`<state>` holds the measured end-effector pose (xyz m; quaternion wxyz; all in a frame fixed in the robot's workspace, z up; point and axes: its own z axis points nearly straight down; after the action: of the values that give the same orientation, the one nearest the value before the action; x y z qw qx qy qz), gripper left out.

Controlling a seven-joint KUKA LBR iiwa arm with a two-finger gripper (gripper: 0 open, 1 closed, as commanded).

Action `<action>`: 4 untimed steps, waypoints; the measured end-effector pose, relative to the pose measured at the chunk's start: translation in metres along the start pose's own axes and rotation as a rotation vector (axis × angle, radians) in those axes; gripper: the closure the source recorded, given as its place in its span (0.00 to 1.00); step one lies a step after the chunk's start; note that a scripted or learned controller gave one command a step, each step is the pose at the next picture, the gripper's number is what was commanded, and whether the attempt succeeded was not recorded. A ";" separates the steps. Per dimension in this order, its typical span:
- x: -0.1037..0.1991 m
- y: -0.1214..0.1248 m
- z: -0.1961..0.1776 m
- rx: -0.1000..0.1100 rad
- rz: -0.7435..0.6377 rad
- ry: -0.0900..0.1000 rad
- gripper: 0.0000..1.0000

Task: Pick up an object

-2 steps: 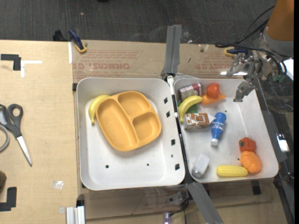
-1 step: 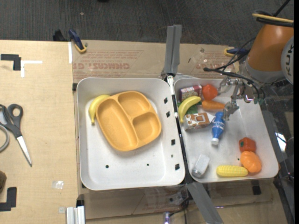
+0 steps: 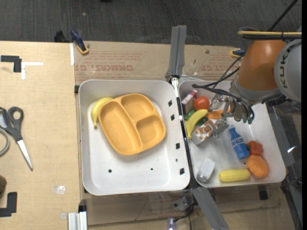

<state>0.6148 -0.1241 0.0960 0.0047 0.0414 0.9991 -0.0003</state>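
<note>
Bins are sitting side by side: the left bin (image 3: 96, 176) is carrying a yellow divided plate (image 3: 130, 123) that is covering part of a banana (image 3: 98, 109) at its upper left edge. The right bin (image 3: 276, 143) is crowding up under the arm (image 3: 268, 63), whose bulk is hiding the bin's far right corner. The gripper (image 3: 221, 123) is hanging low over a brown carton (image 3: 203, 131), and whether it is gripping anything is too cluttered to tell. Beside it a second banana (image 3: 194, 120), a tomato (image 3: 201, 103), a blue bottle (image 3: 238, 143), an orange (image 3: 258, 166) and a corn cob (image 3: 234, 175) are lying.
</note>
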 end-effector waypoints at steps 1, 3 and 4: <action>0.044 -0.044 0.002 0.001 -0.049 0.005 0.00; 0.120 -0.072 -0.005 0.007 -0.218 -0.029 0.00; 0.109 0.001 0.003 -0.001 -0.097 0.005 0.00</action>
<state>0.5059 -0.1141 0.0922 0.0021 -0.0072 1.0000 0.0003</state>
